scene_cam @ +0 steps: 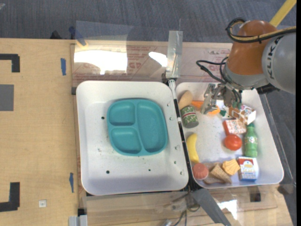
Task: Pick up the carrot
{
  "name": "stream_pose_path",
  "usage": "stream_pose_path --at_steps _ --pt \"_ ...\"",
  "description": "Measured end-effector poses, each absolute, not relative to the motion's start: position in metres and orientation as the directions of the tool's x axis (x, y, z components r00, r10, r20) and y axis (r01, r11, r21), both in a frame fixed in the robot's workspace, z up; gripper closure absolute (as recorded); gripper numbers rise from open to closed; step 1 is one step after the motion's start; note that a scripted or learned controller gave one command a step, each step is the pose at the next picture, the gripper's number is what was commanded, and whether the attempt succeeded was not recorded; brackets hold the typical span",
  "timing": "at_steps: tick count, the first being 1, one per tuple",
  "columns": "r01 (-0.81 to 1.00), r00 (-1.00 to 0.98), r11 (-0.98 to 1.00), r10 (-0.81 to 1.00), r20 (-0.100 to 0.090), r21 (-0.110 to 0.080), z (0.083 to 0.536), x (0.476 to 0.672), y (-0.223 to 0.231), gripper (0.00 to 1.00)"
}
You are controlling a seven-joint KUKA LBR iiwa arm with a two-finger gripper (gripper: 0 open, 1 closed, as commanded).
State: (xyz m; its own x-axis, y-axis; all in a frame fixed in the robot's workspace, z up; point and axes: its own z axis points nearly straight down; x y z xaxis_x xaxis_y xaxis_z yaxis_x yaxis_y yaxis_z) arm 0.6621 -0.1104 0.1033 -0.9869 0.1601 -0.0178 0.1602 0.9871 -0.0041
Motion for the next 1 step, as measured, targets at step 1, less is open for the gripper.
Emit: stream_pose_path --at_steps 1 --pt "0.182 -0.983 0.983 0.182 -0.017 0.004 0.1917 0.6404 -0.0395 1.0"
